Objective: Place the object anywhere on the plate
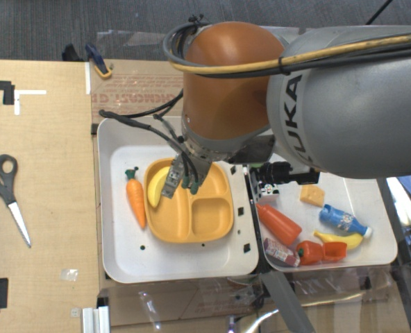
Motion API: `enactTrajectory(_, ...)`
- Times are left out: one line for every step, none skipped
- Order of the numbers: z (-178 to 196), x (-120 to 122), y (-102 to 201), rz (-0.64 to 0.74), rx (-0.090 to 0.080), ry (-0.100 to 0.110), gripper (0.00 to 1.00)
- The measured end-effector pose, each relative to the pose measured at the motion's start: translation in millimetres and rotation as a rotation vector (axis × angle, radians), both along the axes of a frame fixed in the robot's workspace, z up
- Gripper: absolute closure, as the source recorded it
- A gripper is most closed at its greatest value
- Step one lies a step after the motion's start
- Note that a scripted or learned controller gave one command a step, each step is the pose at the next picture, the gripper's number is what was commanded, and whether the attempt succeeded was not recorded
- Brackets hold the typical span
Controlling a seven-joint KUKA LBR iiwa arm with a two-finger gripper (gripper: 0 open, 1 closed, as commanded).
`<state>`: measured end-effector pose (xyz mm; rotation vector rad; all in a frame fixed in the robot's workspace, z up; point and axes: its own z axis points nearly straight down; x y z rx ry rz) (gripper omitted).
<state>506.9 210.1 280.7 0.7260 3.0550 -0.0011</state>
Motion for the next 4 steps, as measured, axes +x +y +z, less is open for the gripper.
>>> enactTrajectory(-13,-15,18,-0.313,-0.002,0.003,1.0)
enactTrajectory(105,64,-24,-0.149,0.0,-0.001,1.0)
enactTrajectory(-67,66,-21,0.004,0.0,0.002,1.0)
enactTrajectory(-66,66,-21,0.004,0.0,0.001,0.0)
